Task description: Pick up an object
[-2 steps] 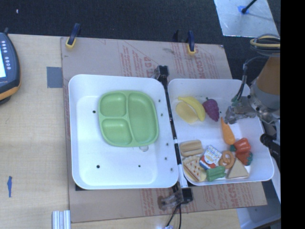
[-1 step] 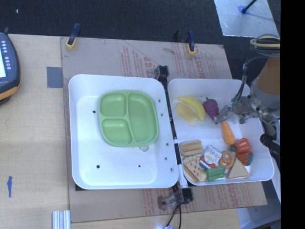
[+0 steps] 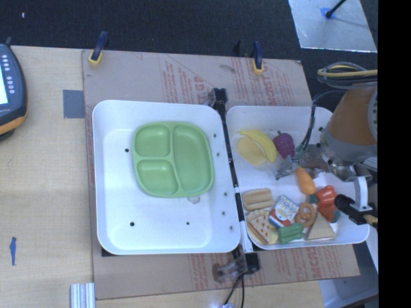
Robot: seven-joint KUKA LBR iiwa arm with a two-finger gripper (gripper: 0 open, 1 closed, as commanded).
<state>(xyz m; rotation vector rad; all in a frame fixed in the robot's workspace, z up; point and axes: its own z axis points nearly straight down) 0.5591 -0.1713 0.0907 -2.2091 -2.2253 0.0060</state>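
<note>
Cardboard-covered bench carries 2 white bins in the camera view: the left bin (image 3: 109,172) holds a green divided plate (image 3: 173,159), the right bin (image 3: 270,113) a heap of toy food, with the gripper (image 3: 290,165) low at its middle; you cannot tell its finger state. Your nearest target, the orange carrot (image 3: 306,181), lies at the gripper's 4 o'clock, long axis running 11 to 5. It touches the red pepper (image 3: 326,199), so a descent could easily nudge it aside or catch 2 pieces.

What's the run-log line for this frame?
arm: over right bin | end effector: low beside purple toy | grasp: none seen | green plate: left bin
</note>
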